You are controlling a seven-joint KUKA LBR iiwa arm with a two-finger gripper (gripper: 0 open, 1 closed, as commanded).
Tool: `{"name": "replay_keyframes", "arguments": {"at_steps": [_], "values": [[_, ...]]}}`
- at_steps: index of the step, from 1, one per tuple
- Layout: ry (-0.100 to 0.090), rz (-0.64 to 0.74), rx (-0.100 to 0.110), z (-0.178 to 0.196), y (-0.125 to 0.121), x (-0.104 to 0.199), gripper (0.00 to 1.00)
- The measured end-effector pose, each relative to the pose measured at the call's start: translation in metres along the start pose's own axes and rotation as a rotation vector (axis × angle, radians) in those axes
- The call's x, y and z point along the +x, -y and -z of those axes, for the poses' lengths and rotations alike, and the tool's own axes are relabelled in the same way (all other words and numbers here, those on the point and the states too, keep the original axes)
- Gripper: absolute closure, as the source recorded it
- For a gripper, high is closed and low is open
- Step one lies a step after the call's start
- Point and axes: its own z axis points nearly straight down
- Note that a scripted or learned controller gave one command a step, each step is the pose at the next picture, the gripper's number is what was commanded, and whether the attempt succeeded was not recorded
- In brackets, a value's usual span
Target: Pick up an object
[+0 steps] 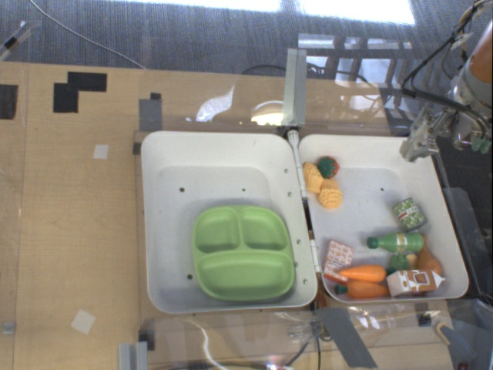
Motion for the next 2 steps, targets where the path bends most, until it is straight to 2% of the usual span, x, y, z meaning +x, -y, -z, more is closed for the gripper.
{"name": "replay_keyframes", "arguments": {"at_steps": [1,2], "values": [[-0.019,-0.125,-0.002,-0.053,-0.039,0.032,1.00],[-0.008,-0.120,-0.002,-0.040,-0.039,0.029,1.00]]}}
